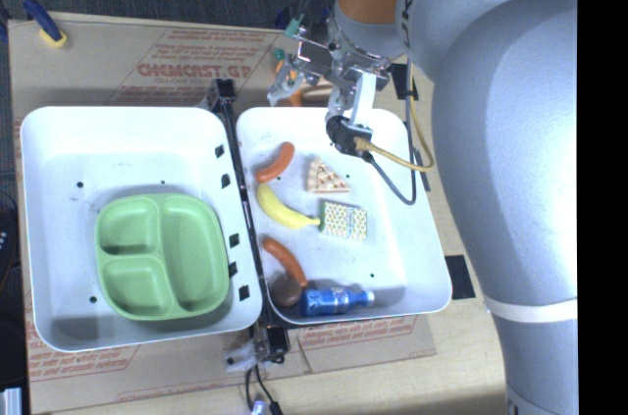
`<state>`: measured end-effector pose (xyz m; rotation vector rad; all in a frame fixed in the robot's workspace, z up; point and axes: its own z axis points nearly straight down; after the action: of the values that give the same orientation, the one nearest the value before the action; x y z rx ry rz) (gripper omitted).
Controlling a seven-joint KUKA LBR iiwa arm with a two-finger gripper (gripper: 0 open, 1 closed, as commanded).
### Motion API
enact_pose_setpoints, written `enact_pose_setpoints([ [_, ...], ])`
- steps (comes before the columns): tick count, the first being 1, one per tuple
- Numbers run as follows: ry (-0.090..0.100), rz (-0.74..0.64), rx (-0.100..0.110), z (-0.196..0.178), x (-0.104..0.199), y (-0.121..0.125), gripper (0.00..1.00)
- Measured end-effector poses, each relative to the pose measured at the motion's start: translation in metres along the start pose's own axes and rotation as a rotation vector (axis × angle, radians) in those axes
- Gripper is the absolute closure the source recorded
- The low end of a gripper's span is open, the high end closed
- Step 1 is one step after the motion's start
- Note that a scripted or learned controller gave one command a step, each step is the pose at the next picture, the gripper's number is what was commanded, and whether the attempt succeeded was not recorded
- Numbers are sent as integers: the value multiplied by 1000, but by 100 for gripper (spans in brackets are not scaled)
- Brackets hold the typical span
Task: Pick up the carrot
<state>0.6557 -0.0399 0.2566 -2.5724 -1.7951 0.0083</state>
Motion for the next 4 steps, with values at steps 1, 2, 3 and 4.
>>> enact_pose_setpoints([
  [1, 1, 366, -3, -66, 38, -14, 0],
  [2, 1, 611, -3, -115, 61, -30, 0],
  [3, 1, 1000, -1, -25, 63, -40, 0],
  [4, 2, 1003, -3, -76, 44, -22, 0],
])
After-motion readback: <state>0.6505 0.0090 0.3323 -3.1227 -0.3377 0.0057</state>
